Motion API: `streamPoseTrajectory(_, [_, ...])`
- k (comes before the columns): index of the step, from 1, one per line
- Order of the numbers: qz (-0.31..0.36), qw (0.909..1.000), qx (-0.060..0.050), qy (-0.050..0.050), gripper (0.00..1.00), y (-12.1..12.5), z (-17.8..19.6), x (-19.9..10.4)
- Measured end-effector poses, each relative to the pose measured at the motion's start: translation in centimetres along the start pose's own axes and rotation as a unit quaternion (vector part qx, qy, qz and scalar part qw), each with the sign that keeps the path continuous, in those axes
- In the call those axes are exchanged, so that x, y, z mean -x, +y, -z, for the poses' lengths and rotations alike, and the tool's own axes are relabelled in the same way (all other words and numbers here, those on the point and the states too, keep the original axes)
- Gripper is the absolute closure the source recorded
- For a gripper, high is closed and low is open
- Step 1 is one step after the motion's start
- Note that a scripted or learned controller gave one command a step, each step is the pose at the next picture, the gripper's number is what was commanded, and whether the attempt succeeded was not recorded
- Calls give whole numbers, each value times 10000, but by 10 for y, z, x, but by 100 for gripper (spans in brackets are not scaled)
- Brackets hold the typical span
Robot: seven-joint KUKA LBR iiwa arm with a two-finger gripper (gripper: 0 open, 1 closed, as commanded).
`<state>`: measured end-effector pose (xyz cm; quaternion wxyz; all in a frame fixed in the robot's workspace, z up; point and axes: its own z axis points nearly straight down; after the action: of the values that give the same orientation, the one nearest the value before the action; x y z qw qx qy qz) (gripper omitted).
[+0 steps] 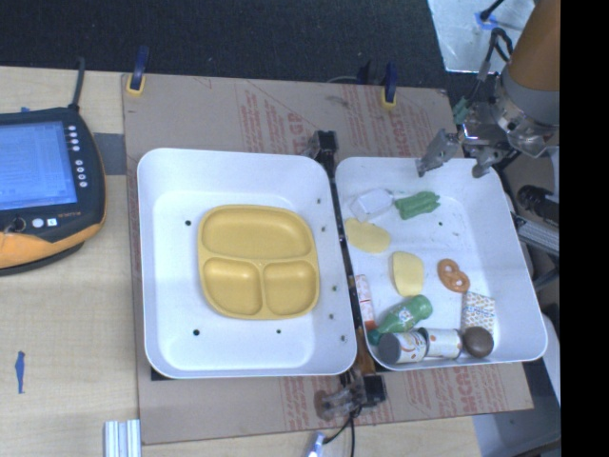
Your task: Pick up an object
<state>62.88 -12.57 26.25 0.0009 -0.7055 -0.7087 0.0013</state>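
The gripper (459,155) hangs over the far rim of the right bin (519,246), fingers (433,155) spread apart with nothing between them. Just below the fingers lie a green piece (416,204) and a clear wrapper (370,203), with bare white floor to their right. Further below sit two yellow pieces (367,235) (408,272), a pretzel (453,275) and a green bottle (402,314). A can (411,347), a brown ball (478,342) and a patterned packet (479,309) crowd the near wall, touching or almost so. Well left of the fingers, the left bin (162,255) holds a yellow tray (258,260), leaving open floor all around it. A tablet (43,174) is cut off at the left edge. The arm (535,46) is cropped at the upper right; the wrapper's outline is hard to make out against the white.
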Motion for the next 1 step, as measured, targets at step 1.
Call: streamPoseTrajectory(1, [-1,10000,-16,-2,0,-39,-104,-23])
